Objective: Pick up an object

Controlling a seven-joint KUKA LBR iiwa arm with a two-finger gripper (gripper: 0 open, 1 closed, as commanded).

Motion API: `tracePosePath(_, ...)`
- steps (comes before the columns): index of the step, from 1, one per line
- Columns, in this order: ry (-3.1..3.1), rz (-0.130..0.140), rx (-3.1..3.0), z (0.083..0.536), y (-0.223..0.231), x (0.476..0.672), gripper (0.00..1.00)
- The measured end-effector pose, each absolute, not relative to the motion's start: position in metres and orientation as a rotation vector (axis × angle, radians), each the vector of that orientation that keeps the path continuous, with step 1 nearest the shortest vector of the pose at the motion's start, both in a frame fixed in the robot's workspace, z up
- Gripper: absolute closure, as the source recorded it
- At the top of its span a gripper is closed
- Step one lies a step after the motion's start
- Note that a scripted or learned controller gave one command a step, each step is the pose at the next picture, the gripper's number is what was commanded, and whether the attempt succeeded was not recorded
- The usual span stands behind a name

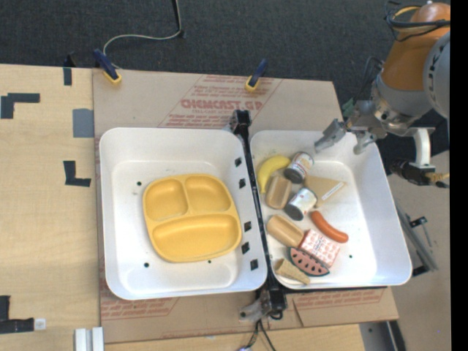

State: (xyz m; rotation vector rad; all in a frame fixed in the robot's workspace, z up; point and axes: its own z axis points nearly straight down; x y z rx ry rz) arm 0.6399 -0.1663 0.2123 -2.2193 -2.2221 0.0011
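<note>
My gripper (344, 139) hangs over the far edge of the right bin (380, 218), open, with nothing between its fingers. Below and left of it lies a pile of toy food: a yellow banana (269, 170), a small can (297, 167), a second can (298, 203), a tan cylinder (278, 191), a cheese wedge (329, 189), a red sausage (329, 227), a bread roll (285, 231), a pink packet (320, 246) and a watermelon slice (308, 263). The nearest item to the fingers is the upper can.
The left bin (117, 196) holds a yellow divided plate (191, 216). A black divider with clips (248, 196) runs between the bins. Cardboard lies under both, held by blue and yellow clamps (107, 64) at the back. The arm's orange band (413, 57) sits at the upper right.
</note>
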Motion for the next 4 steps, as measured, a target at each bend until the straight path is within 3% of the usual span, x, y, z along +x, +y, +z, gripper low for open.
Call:
tracePosePath(1,-2.224,0.001,-2.22,0.09,-0.148,0.662,0.0)
tracePosePath(2,-2.224,0.01,-2.227,0.086,-0.107,0.668,0.0)
tracePosePath(3,-2.226,0.001,-2.224,0.097,-0.104,0.669,1.0)
tracePosePath(4,-2.223,-0.001,-2.218,0.185,-0.072,0.62,1.0)
